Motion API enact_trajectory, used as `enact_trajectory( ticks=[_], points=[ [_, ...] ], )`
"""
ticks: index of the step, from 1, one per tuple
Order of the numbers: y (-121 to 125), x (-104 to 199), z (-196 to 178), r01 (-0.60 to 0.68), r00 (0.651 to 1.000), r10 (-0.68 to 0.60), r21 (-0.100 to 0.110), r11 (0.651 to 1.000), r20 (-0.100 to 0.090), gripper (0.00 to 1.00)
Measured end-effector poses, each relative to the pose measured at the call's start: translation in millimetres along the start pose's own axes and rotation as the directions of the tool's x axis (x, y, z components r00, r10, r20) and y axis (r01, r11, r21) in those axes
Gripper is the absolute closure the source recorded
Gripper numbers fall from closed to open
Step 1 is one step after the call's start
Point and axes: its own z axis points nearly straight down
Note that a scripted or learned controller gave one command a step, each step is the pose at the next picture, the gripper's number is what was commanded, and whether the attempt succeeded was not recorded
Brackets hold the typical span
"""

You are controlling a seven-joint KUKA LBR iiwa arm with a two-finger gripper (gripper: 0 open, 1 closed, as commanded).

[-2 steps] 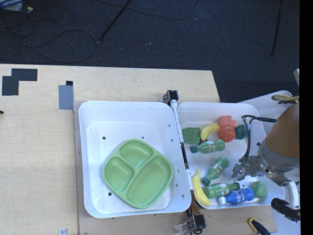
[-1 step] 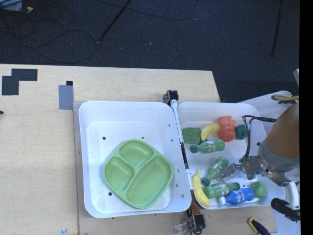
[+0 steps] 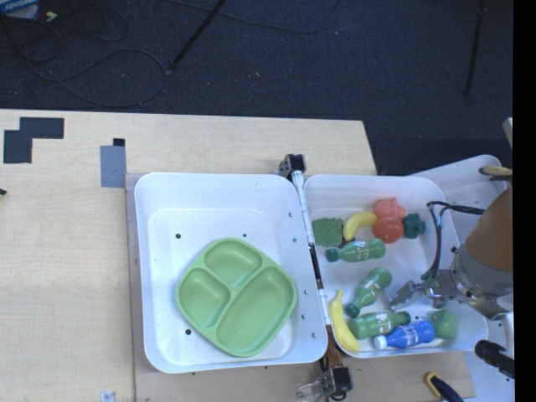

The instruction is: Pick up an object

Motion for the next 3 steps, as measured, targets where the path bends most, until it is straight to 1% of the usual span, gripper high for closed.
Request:
enact_trajectory(
  ticks=[1, 2, 3],
  points=[
    [0.6, 0.4, -9.2, -0.003, 1.000, 0.003, 0.000, 1.000, -0.004, 1.00],
    [0.5, 0.3, -9.1, -0.004, 1.000, 0.004, 0.001, 1.000, -0.004, 0.00],
    [0.0, -0.4, -17.4, -0.005, 1.000, 0.005, 0.004, 1.000, -0.005, 1.00]
  ],
)
